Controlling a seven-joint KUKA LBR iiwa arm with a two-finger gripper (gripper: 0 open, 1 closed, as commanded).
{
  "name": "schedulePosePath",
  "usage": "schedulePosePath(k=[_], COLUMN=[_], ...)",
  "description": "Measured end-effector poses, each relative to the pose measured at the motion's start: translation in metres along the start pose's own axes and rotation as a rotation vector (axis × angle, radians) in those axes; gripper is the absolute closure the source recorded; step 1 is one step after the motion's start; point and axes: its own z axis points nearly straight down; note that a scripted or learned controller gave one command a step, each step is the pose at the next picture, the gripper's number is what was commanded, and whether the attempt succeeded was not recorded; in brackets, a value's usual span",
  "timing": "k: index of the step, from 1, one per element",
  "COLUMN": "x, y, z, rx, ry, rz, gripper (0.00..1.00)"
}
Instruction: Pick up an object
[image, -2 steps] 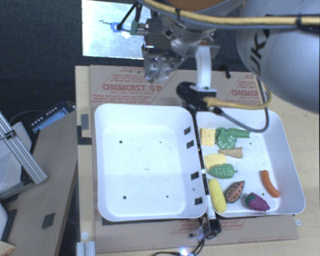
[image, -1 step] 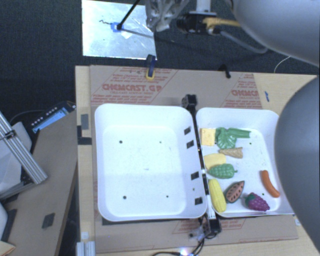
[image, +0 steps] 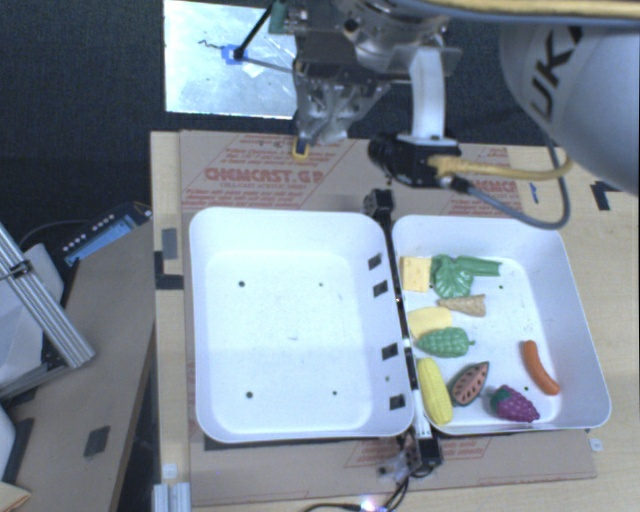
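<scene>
1. The shallow white left bin (image: 215, 300) is lying open to approach from above.
2. Small plastic toy foods are crowding the white right bin's (image: 570, 300) left half, beside the black-clipped divider (image: 395, 320).
3. A lone orange toy sausage (image: 540, 367) is sitting apart, leaving bare floor around it.

Toy foods (image: 462, 340) lie in the right bin (image: 575, 300) (left bin (image: 280, 330) alongside).
</scene>
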Motion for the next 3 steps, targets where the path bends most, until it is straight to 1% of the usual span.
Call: schedulePosePath(k=[1, 2, 3], x=[-0.0031, -0.0020, -0.0018], y=[0.0961, 0.1023, 0.1019], z=[0.0017, 0.0004, 0.0004], rx=[-0.007, -0.004, -0.003], ry=[-0.002, -0.002, -0.002], rz=[0.009, 0.005, 0.004], gripper=[1.00, 1.00, 1.00])
